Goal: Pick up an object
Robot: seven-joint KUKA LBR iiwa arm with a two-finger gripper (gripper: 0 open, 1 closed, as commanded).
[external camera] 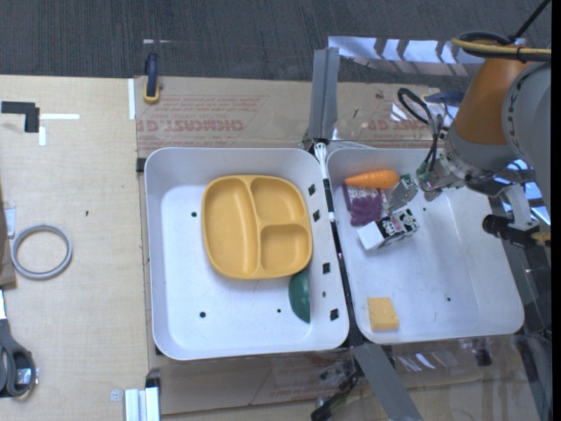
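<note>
In the right bin (pixel 465 314) my gripper (pixel 388 230) is low over the floor, in the left half. Just to its upper left lies a purple object (pixel 364 203), touching or nearly touching it. An orange carrot (pixel 372 179) lies behind the purple object near the back wall. A yellow sponge cube (pixel 382 313) rests near the front of this bin, well apart from the gripper. The grey arm with its orange band (pixel 487 103) comes in from the upper right.
The left bin (pixel 175 323) holds a yellow divided plate (pixel 256 225) and a dark green object (pixel 300 296) at the plate's front right corner. On the bench to the left lie a grey tape ring (pixel 40 251) and scissors (pixel 14 367).
</note>
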